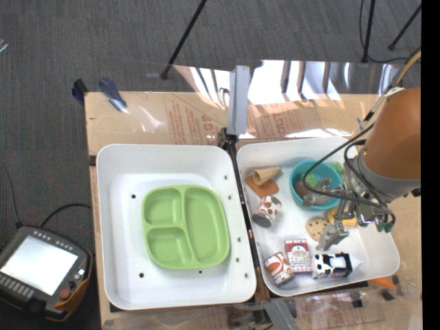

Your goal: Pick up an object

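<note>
The tabletop (pixel 137 119), covered in brown cardboard, carries two white bins side by side. The left bin (pixel 117 184) holds a green divided plate (pixel 185 225) lying flat near its middle. The right bin (pixel 381 253) holds the small things. The arm (pixel 395 139), grey with an orange band, reaches in from the right over this bin's right half. Its hand (pixel 335 220) hangs low between a teal bowl (pixel 302 184) and a cookie (pixel 317 227); how far its fingers are apart I cannot tell, and nothing can be seen held between them. The bowl sits in the bin's upper middle. Left of it lies a cone (pixel 265 175), with a brown piece (pixel 261 186) just beneath it and a printed cup (pixel 267 210) tipped over below that. Along the near edge stand a red-and-white can (pixel 278 268), a small red box (pixel 298 254) and a black-and-white carton (pixel 333 265), close together in a row.
</note>
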You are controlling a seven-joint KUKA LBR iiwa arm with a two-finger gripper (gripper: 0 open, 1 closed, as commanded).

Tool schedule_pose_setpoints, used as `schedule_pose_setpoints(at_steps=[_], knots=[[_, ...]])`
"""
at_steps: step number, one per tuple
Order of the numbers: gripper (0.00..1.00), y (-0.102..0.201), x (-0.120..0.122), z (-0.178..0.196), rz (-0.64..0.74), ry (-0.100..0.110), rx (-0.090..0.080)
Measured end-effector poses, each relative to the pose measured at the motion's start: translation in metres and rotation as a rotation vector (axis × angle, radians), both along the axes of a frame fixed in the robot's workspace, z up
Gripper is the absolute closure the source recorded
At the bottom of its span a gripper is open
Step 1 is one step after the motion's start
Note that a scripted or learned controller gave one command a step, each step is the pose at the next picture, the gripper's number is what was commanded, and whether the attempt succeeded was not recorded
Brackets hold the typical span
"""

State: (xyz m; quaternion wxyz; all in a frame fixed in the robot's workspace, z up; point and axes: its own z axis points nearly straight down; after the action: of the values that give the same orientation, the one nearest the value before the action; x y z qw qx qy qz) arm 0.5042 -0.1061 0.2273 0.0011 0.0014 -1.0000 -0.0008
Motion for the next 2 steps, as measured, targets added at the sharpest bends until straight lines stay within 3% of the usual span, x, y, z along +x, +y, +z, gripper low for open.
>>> schedule_pose_setpoints(at_steps=[1, 2], knots=[[0.00, 0.011, 0.040, -0.063, 0.045, 0.005, 0.002], [0.00, 0.013, 0.010, -0.122, -0.149, -0.042, -0.016]])
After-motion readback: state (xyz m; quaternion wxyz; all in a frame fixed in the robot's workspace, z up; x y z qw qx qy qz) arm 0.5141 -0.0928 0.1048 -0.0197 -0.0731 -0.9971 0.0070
